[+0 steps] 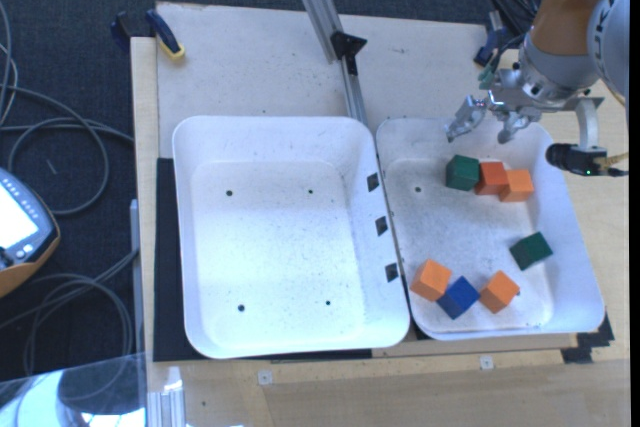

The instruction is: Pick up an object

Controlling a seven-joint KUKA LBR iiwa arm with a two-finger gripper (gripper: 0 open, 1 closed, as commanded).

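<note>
Dark carpet rings the counter, where my gripper (487,118) hangs spread wide and holding nothing over the right bin's (570,215) far edge, poised above the green block (462,172)

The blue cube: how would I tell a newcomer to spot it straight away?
Start at the right-hand shallow white bin, the one nearer the arm. Go to its near edge, where three small cubes sit in a row. The small blue cube is the middle one, flanked by two orange cubes, and is the only blue thing there.
</note>
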